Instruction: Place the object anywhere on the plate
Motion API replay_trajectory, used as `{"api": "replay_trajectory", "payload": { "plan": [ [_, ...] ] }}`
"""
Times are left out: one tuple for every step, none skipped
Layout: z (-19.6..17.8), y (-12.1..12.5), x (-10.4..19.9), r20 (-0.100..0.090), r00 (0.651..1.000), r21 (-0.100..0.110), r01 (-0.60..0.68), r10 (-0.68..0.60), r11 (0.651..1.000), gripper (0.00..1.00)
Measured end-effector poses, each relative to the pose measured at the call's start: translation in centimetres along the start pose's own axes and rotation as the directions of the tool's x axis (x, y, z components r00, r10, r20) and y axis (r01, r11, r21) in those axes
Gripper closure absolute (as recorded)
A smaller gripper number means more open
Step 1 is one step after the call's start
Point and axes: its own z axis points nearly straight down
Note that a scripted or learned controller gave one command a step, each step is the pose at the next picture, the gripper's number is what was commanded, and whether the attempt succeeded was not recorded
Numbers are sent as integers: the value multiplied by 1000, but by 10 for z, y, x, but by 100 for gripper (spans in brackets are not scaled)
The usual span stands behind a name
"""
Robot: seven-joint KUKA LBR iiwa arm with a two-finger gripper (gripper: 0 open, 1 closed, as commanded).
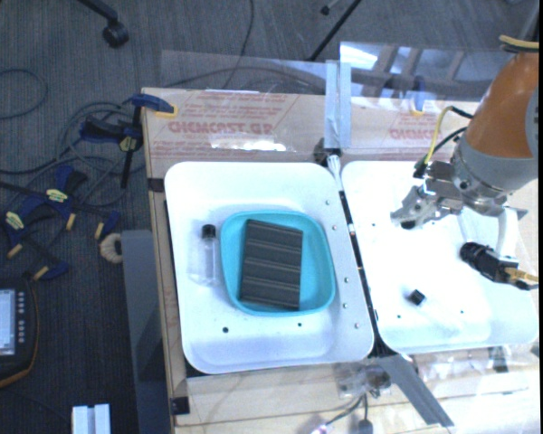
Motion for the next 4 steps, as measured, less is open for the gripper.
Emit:
{"api": "replay_trajectory", "payload": {
  "plan": [
    [56,-17,43,8,996,-14,87,-87,996,100],
    [57,-17,25,30,997,-17,66,-65,998,0],
    [-46,-74,2,2,993,-2,118,-118,993,0],
    [-137,-37,-59,3,997,-4,75,-75,997,0]
  ]
}}
